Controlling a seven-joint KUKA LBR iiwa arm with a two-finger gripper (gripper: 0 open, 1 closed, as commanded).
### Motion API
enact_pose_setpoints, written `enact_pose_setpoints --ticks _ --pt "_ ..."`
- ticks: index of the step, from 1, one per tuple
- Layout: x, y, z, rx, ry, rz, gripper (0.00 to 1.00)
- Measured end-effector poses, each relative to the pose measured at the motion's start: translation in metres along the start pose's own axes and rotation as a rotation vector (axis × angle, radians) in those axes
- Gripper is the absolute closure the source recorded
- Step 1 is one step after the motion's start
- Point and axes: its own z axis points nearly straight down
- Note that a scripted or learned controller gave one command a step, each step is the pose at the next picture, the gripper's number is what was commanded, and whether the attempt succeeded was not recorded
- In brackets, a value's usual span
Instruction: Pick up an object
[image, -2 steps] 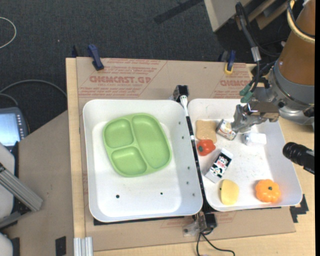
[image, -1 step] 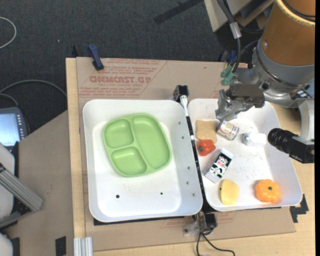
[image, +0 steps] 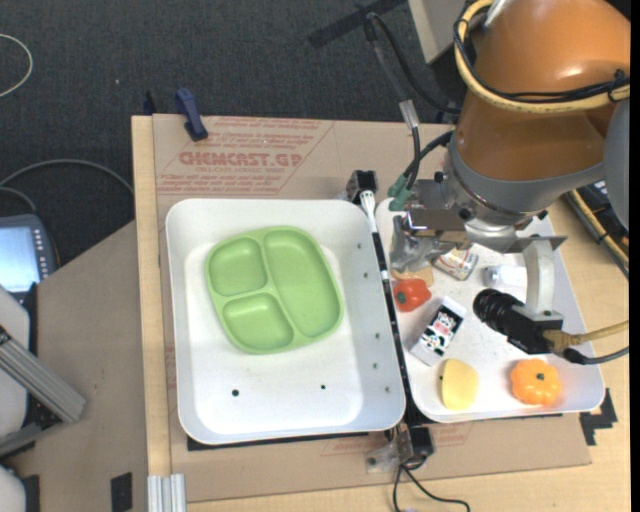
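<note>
Two white bins (image: 190, 300) sit on brown cardboard (image: 240, 150) over dark carpet. Nearest the gripper (image: 425, 245) lie a red pepper (image: 410, 293) and a small can (image: 458, 263); below it a card (image: 438, 333), lemon (image: 459, 384) and pumpkin (image: 535, 382); left, a green tray (image: 273, 288). The arm hides the fingers; I cannot tell their state.
</note>
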Motion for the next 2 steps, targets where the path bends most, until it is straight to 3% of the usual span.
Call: enact_pose_setpoints --ticks 1,2 --pt "0.0857 -0.0129 -0.0657 -0.017 0.006 -0.008 1.00" --pt "0.0808 -0.0120 -0.0728 -0.013 0.002 0.000 1.00"
